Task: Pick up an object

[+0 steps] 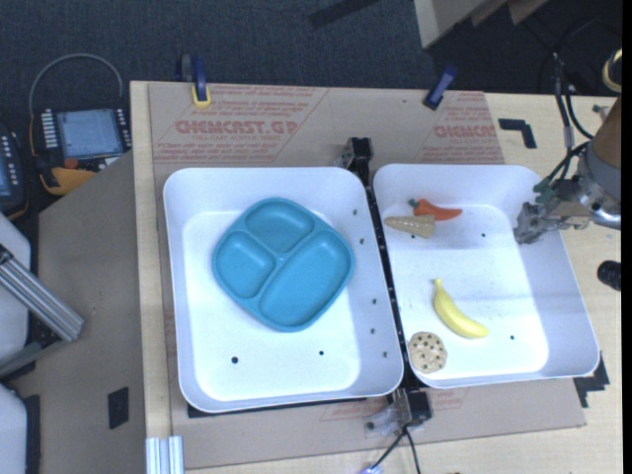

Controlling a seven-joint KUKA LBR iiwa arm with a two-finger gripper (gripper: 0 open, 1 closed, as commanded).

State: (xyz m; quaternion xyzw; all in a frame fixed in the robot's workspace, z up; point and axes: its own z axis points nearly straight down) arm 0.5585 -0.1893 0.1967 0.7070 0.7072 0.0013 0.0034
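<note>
text: "CHEMCAST G.P" | colour: red | on: brown bench sheet (296, 126) | repeated, partly hidden

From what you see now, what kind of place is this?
Probably a robot test bench in a lab, not a kitchen: two white bins on a cardboard-covered bench, toy food such as a banana, and a control tablet beside it.

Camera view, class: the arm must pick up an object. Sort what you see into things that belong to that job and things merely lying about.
Belonging to the job:
hand, at the right bin's far right edge
banana
cookie
carrot
cone

Just lying about:
blue divided plate in the left bin
clamps on the board's far edge
handheld screen off the bench
</note>
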